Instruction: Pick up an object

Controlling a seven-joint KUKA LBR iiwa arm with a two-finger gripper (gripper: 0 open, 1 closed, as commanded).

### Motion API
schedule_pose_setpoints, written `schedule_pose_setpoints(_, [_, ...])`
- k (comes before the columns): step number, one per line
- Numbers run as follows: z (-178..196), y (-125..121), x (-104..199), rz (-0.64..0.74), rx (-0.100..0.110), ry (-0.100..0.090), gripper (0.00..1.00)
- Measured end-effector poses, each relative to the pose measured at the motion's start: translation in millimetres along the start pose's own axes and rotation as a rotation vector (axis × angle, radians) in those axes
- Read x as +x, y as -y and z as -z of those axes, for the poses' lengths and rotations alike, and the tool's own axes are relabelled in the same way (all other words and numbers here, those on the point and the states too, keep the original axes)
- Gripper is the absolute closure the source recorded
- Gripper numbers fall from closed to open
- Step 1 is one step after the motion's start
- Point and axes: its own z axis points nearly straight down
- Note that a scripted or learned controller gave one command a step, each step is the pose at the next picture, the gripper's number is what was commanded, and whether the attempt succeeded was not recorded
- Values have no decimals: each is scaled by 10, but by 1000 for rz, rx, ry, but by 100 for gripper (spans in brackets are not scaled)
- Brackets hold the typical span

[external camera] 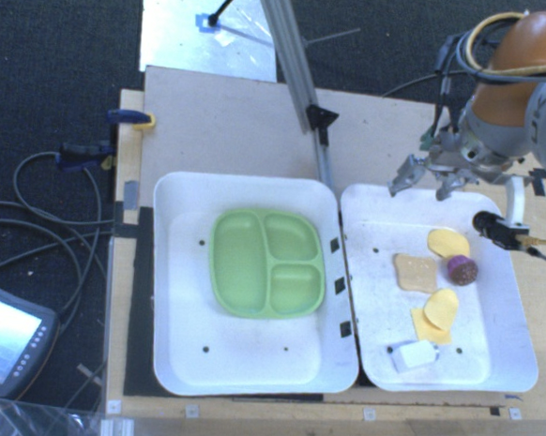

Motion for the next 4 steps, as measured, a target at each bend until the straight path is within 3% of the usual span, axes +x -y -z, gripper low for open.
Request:
schedule_pose_setpoints(1, [1, 0, -2, 0, 0, 1, 0])
schedule_pose_setpoints(3, [-958, 62, 121, 1, 4, 0, 0])
schedule_pose_setpoints(4, [-1252, 62, 122, 1, 3, 0, 0])
